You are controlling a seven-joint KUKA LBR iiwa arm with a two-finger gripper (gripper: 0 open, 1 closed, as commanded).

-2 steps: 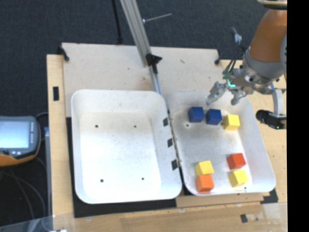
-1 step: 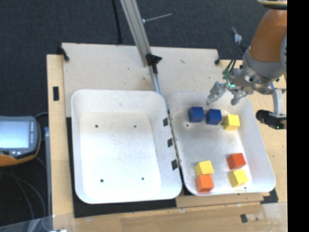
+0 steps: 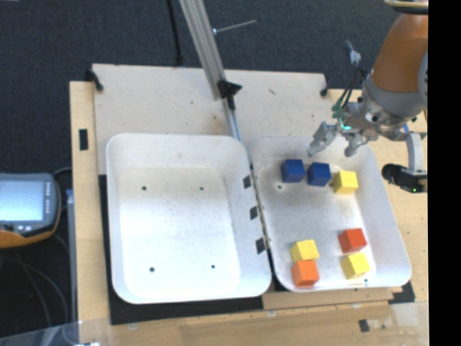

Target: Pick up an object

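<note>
Two blue cubes [image 3: 305,172] and a yellow cube [image 3: 345,182] lie in a row at the right bin's [image 3: 385,215] far end, just below the gripper [image 3: 336,144], whose fingers hang apart, gripping nothing; no legible writing.

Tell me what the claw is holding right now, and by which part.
Nothing. The claw hangs open above the far end of the right shallow white bin, its fingers apart with bare air between them, just behind the two small blue cubes.
</note>
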